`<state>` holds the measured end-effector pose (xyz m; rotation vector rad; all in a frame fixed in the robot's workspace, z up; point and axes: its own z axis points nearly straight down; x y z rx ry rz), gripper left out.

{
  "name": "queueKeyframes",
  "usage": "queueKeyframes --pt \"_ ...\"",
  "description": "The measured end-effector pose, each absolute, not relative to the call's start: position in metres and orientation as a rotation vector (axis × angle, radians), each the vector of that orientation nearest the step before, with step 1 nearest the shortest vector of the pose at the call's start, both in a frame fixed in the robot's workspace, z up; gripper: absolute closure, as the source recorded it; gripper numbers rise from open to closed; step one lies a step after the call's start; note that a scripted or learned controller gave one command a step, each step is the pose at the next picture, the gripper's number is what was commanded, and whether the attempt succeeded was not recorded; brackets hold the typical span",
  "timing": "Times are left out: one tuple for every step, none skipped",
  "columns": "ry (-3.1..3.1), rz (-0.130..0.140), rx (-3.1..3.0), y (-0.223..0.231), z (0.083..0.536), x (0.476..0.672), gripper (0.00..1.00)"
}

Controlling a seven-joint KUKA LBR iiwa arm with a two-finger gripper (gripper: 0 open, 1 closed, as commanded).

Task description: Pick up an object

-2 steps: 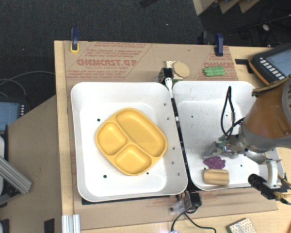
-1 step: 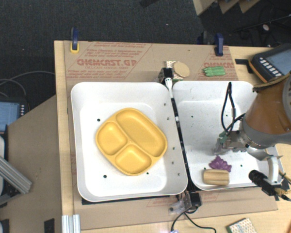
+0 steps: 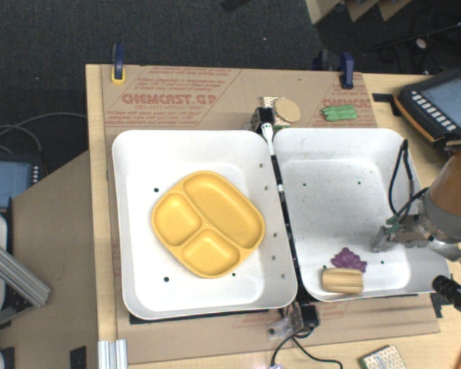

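A: Where is there open room in the two shallow white bins?

B: The left white bin [image 3: 131, 206] is mostly taken up by a yellow three-compartment plastic tray [image 3: 207, 223] at its centre; only the margins around it are bare.

A: And the right white bin [image 3: 330, 160]?

B: Its upper and middle floor is open. A purple grape-like cluster [image 3: 349, 259] and a tan cylindrical block [image 3: 343, 280], just beside each other, crowd the lower edge. The grey two-finger gripper [image 3: 389, 237] blocks the right side.

A yellow tray [image 3: 207, 223] lies in a white bin [image 3: 131, 175]; purple grapes [image 3: 349, 259], a tan roll [image 3: 343, 280]
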<state>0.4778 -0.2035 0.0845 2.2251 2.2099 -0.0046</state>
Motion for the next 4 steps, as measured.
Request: queueKeyframes --pt "2.227 0.013 2.203 -0.149 0.086 0.611 1.00" --pt "2.225 0.018 2.205 -0.077 0.192 0.607 1.00" --pt "2.230 0.014 2.207 0.010 0.230 0.634 1.00" --pt "2.215 0.005 2.219 -0.022 0.252 0.644 1.00"
